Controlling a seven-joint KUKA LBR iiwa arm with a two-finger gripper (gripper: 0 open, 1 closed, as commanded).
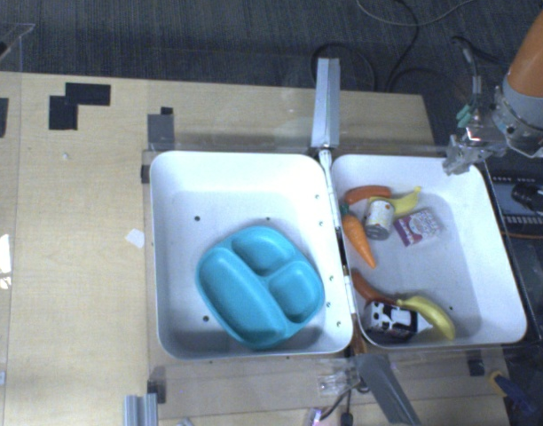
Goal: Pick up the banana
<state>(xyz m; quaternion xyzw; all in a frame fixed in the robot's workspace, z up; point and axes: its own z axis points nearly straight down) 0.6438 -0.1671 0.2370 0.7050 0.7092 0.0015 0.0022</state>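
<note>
You have two bins side by side on the surface (67, 238). The left bin (178, 193) holds a sectioned plate (258, 284) near its front. In the right bin (484, 264), a banana (431, 313) lies at the front beside a patterned toy (391, 320); behind them sit two carrots (360, 240), a can (378, 218), another banana (406, 201) and a packet (418, 227). The hand (462, 149) hangs over that bin's back right corner.

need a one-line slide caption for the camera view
KUKA gripper poised over the right bin's far corner; bananas and carrots lie below, blue divided tray in the left bin.
</note>
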